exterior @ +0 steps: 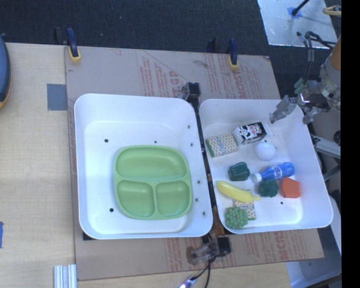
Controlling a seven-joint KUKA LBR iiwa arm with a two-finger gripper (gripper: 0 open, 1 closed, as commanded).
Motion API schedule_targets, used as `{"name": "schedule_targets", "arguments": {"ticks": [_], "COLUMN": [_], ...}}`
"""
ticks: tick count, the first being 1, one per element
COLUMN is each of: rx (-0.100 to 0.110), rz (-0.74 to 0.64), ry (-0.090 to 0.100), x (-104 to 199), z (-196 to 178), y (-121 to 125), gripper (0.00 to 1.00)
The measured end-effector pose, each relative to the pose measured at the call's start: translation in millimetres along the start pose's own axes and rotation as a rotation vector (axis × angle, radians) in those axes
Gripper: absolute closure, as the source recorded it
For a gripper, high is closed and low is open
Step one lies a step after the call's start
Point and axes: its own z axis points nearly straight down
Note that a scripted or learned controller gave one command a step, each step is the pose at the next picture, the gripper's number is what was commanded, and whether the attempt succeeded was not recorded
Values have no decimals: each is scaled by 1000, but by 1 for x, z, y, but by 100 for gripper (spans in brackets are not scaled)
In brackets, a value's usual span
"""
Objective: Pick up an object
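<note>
White plastic forms both bins on the counter; the right bin (pixel 312 161) carries every loose object, and the left bin (pixel 90 161) carries a green divided tray (pixel 152 181). The hand (pixel 294 108) sits at the upper right of the frame, over the far right corner of the right bin, with grey metal parts spread to either side; whether its fingers are apart or together cannot be told at this size, and nothing is seen between them. All candidate objects lie down-frame and to the left of the hand. Nearest is the black-and-white carton (pixel 249 132), lying tilted with its long axis running left-to-right and slightly upward. Just below it sits the white ball (pixel 264 150), and to the left of the carton a patterned box (pixel 221 144). Further down-frame are the blue bottle (pixel 275 172), a dark green piece (pixel 239 171), an orange block (pixel 290 188), the banana (pixel 235 191) with its long axis sloping down to the right, and the broccoli (pixel 236 218) near the lower rim. Judgement: the shortest travel is a diagonal move toward the lower left to the carton, with the fingers set across its short side.
</note>
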Motion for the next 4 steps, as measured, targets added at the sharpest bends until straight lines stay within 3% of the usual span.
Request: {"name": "schedule_targets", "arguments": {"ticks": [1,2,3,4], "rx": [3,-20,-28,-50], "rz": [-3,-1,0,-2], "ry": [1,-6,-10,-16], "x": [61,63,80,83], "z": [89,112,118,119], "y": [1,38,-8,-65], "gripper": [0,0,0,0]}}
